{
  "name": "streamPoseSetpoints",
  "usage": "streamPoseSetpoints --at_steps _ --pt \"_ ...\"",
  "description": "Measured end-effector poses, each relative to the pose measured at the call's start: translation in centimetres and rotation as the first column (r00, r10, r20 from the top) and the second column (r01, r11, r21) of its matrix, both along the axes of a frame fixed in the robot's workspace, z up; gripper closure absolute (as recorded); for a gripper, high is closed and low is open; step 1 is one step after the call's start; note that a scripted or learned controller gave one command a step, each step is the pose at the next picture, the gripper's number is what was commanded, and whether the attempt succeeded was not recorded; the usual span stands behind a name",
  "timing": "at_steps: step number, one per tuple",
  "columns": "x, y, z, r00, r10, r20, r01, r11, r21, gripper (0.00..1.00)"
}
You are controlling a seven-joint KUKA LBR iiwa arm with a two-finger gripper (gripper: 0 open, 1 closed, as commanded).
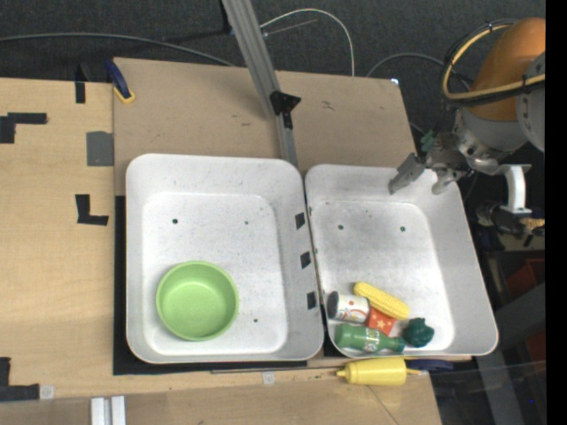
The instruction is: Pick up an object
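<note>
My gripper (423, 178) hovers over the far right corner of the right bin (381, 228), its two grey fingers spread apart with nothing between them. Well away from it, in that bin's near corner, lies a cluster of objects: a yellow corn-like piece (382, 298), a small white and red can (349, 307), a red item with a star (382, 322), a green bottle (368, 339) lying on its side and a dark green lump (417, 332).
The left bin (213, 193) holds a green bowl (197, 300) at its near left. A yellow bottle (376, 373) lies outside the right bin's front rim. A slanted grey pole (257, 56) rises behind the bins.
</note>
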State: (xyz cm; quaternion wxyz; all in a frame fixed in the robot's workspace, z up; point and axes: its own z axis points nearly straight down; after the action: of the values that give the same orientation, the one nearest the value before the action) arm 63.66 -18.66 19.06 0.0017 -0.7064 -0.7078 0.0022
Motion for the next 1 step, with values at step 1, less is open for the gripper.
streamPoseSetpoints --at_steps 1 --pt "0.27 -0.28 -6.34 1.000 0.000 -0.002 0.000 1.000 0.000 0.00"
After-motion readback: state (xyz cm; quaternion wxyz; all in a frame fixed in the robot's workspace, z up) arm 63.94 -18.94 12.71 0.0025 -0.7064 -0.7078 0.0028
